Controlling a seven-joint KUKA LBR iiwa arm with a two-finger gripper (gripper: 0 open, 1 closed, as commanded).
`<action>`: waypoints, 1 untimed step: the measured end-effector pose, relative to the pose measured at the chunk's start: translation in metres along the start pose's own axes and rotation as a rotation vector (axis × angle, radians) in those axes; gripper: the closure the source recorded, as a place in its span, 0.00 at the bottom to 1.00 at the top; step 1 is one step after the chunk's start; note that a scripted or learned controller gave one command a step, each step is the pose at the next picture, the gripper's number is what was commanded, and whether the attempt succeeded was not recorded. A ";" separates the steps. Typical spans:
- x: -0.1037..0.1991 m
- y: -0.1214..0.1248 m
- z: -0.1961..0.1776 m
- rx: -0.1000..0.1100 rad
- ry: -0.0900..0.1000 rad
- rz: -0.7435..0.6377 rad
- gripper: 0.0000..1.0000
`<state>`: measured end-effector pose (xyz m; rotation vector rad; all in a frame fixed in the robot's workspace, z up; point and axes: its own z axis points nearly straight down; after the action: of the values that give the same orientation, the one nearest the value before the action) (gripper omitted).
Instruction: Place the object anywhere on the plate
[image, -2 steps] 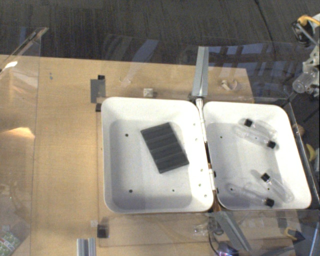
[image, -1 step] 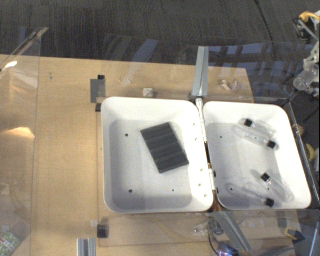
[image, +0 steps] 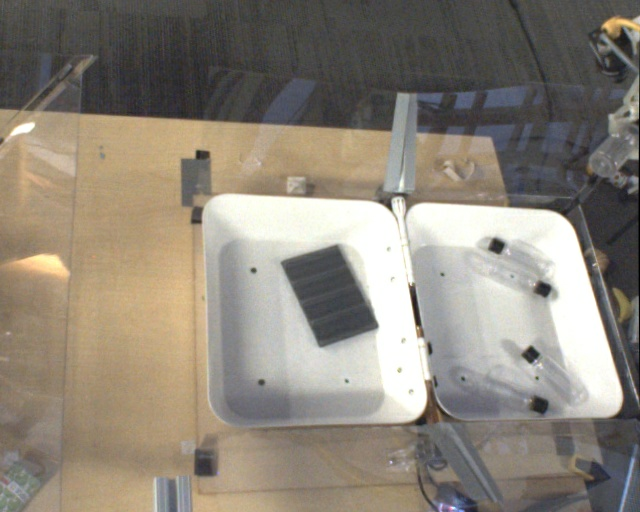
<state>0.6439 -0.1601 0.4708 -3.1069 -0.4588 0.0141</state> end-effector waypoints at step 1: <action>0.018 -0.041 0.051 0.000 0.010 0.089 1.00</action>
<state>0.6487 -0.1154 0.4200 -3.1236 -0.3201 -0.0020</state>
